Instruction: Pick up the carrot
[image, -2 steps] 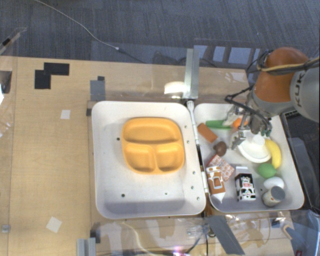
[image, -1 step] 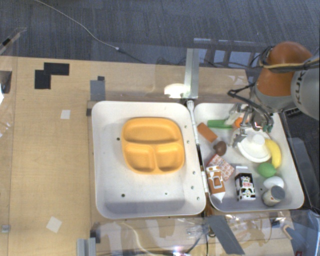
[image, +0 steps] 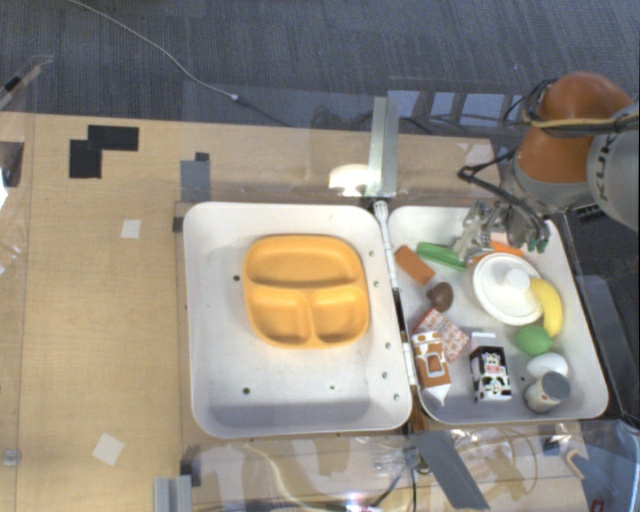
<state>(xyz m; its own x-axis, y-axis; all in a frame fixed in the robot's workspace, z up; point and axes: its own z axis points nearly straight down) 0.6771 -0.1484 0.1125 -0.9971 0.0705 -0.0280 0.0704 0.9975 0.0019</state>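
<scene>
The carrot (image: 507, 247) shows as a short orange sliver at the back of the right bin (image: 590, 400), just behind the white bowl (image: 507, 287). Most of it is hidden under the gripper. The gripper (image: 487, 238) hangs low directly over the carrot's left part, below the orange wrist band. A green stick-shaped piece (image: 441, 256) lies in line with the carrot to its left; I cannot tell whether the two are joined.
Crowding the right bin are a brown block (image: 413, 265), brown ball (image: 440, 295), banana (image: 547, 305), green fruit (image: 533, 340), can (image: 545, 390), cow-print carton (image: 489, 374), orange box (image: 432, 362) and red-white packet (image: 450, 336). The left bin (image: 215, 400) holds an orange compartment tray (image: 305, 290).
</scene>
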